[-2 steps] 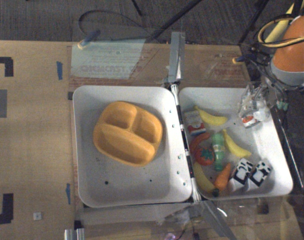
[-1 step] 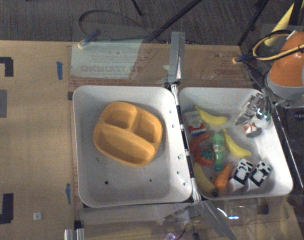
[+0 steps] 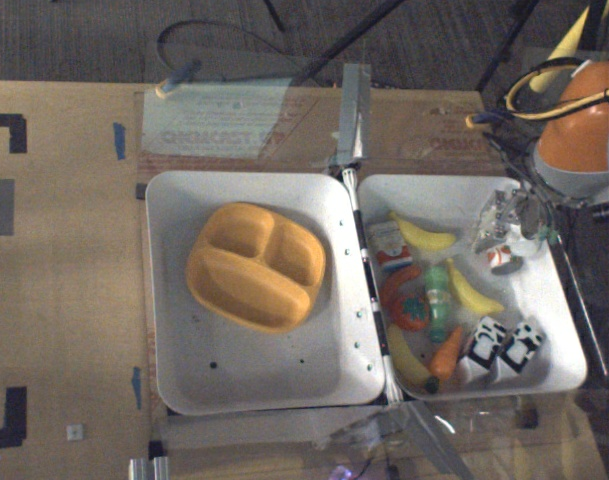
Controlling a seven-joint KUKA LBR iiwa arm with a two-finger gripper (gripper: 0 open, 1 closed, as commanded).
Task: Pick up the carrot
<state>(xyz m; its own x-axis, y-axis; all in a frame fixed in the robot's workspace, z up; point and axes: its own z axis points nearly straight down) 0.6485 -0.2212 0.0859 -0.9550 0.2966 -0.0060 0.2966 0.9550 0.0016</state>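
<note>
The carrot (image 3: 448, 351) is seen lying in the right bin (image 3: 569, 313), near its front wall, tilted between a yellow banana (image 3: 406, 358) and two black-and-white cartons (image 3: 504, 345). The gripper (image 3: 506, 230) is placed over the bin's far right part, well apart from the carrot; its opening cannot be told, being blurred. A divided orange plate (image 3: 256, 265) is held by the left bin (image 3: 174, 298).

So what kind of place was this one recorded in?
Most likely a robotics lab bench set up for pick-and-place trials. Two shallow white bins sit side by side on a brown board marked with blue tape; toy food, including an orange carrot, fills the right bin, and stand legs and cables cross the carpeted floor behind.
</note>
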